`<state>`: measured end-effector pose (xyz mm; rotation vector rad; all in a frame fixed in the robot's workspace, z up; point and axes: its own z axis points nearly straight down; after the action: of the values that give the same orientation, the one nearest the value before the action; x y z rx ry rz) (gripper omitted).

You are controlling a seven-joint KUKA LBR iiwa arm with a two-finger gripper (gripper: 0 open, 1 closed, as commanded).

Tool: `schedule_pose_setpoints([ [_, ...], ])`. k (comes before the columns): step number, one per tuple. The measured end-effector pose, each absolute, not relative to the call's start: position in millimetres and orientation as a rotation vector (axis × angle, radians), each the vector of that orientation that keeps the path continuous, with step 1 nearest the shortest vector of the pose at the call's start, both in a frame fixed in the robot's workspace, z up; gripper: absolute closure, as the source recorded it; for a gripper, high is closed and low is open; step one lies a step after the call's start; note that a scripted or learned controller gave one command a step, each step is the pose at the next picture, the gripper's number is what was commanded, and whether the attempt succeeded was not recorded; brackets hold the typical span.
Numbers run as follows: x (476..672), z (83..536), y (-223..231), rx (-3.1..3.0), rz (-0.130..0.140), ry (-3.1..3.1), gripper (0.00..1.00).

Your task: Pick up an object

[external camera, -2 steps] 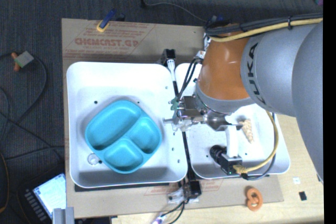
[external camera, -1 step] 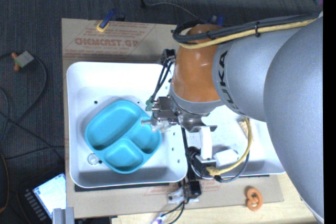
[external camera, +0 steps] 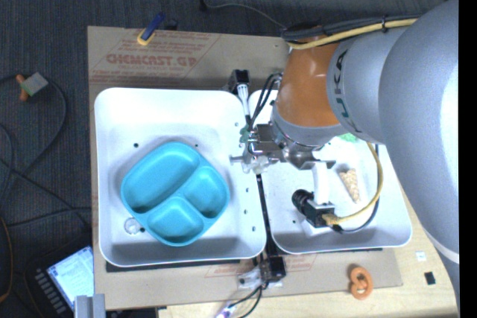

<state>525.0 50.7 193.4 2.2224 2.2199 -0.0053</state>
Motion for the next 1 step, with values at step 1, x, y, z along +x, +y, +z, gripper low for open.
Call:
schedule_pose_setpoints([
  [1,620.1,184.0,86.3,2.219,-0.002,2.222,1.0],
])
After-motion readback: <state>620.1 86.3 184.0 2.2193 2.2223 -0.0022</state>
